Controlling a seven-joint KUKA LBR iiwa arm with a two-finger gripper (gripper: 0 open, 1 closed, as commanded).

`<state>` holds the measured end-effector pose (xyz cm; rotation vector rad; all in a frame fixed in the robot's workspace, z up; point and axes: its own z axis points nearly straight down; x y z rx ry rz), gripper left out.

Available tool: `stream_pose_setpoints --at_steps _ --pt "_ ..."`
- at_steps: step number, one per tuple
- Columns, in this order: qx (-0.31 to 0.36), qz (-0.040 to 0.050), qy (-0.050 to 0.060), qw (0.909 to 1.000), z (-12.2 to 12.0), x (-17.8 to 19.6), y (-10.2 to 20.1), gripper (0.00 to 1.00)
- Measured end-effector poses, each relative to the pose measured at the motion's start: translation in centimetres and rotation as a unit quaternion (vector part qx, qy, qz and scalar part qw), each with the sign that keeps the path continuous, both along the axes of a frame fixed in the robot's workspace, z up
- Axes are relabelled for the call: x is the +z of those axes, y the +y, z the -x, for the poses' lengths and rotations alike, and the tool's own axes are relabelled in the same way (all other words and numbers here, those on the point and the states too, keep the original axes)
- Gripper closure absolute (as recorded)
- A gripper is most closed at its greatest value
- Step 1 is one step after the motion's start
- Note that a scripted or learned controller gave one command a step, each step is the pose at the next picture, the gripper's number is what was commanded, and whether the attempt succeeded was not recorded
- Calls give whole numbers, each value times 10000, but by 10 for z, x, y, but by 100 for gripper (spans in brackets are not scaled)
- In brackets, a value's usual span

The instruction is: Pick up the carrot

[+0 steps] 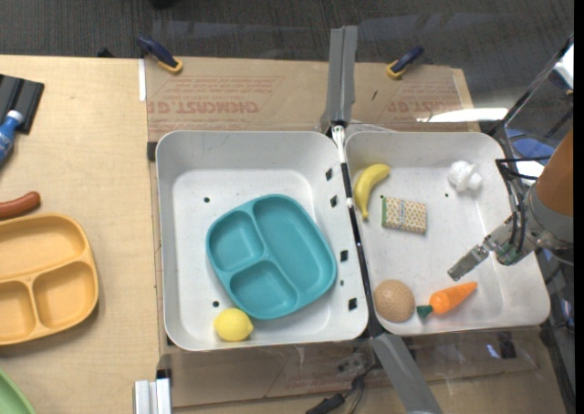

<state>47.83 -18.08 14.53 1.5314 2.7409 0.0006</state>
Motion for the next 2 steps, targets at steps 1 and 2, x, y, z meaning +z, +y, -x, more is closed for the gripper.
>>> stream_pose_setpoints --at_steps 1,2 --pt "-151 -6 15 9999 1 -54 4 0" --pt "1816 0 0 9834 0 5 23 0"
